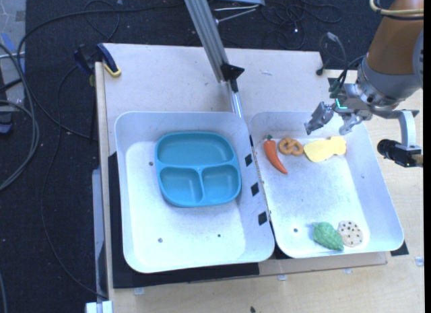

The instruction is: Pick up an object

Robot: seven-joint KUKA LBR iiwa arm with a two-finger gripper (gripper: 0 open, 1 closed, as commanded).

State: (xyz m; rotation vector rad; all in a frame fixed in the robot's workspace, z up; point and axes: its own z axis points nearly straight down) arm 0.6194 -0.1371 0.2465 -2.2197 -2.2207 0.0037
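The gripper (335, 122) hovered with fingers spread apart, holding nothing; the yellow toy (325, 149) lay just below it in the right bin (377, 190); the pretzel (291, 146) touched the toy's left.

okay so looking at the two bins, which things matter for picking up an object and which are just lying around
For the job: pincer, open above the right bin; carrot; pretzel; yellow piece; green piece; cookie.

Lying about: blue divided tray in the left bin; cables on the floor.
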